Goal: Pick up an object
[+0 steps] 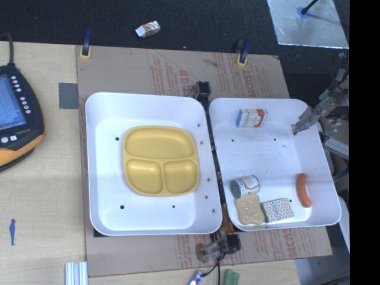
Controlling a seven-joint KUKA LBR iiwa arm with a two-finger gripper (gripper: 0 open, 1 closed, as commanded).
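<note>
The right white bin holds several small items. A small white, blue and red carton lies near its far edge. A silver can rests on its side at the near left, with a tan slice of toast just below it. A green patterned packet lies beside the toast. An orange sausage sits by the right wall. My gripper hovers over the bin's far right corner, apart from every item, with nothing seen in it.
The left bin carries a yellow divided plate. A teach pendant lies on the bench at the far left. Clamps hold the cardboard sheet at the back. A wrapper lies on the dark floor.
</note>
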